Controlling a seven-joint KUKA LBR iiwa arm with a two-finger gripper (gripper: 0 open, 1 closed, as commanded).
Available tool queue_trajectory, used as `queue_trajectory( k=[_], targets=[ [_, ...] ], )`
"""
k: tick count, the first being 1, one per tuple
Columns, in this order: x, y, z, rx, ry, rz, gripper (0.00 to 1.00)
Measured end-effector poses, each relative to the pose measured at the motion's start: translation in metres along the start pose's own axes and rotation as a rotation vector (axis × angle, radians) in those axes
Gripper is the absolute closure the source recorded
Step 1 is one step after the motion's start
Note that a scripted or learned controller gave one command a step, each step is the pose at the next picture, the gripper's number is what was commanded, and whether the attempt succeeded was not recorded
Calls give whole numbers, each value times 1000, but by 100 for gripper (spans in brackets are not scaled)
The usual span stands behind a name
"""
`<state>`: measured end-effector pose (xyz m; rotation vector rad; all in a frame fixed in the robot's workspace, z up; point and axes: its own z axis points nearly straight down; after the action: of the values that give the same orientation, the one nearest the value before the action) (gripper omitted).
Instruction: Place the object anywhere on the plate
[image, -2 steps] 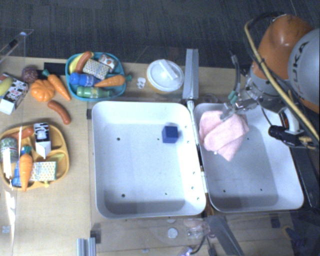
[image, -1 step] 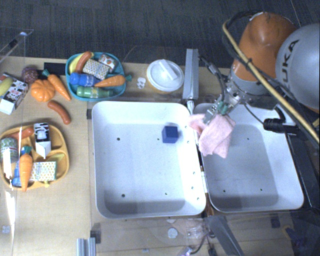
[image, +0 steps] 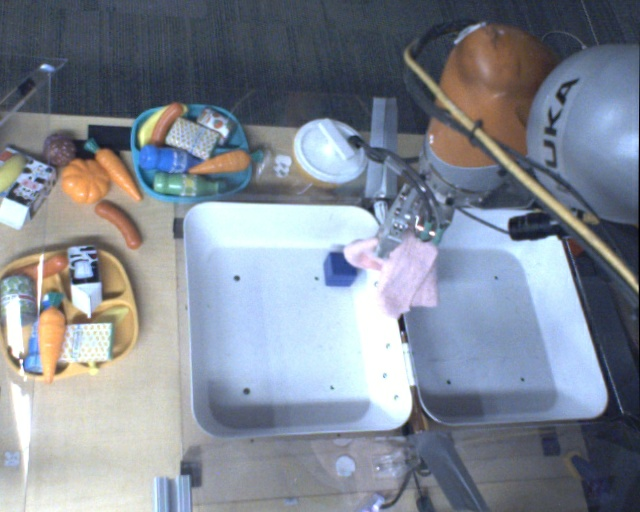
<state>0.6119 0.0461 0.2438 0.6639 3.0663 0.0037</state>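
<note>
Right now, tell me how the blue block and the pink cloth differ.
The blue block is small, boxy and rigid; the pink cloth is larger, limp and crumpled. The block lies flat on the left bin floor; the cloth hangs from the pincer, draped over the divide between the bins. The block sits free; the cloth is gripped. Both lie near the left bin's right edge.

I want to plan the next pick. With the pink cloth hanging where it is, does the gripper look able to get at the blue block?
Probably yes. The blue block lies in the left bin, nothing on top of it, just left of the gripper. The pink cloth hangs from the gripper and touches the block's right edge, so it might drag across it.
</note>
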Motion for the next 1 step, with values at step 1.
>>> queue_trajectory(
  k=[1],
  targets=[
    [27, 42, -4, -1, 0, -402, 100]
  ],
)
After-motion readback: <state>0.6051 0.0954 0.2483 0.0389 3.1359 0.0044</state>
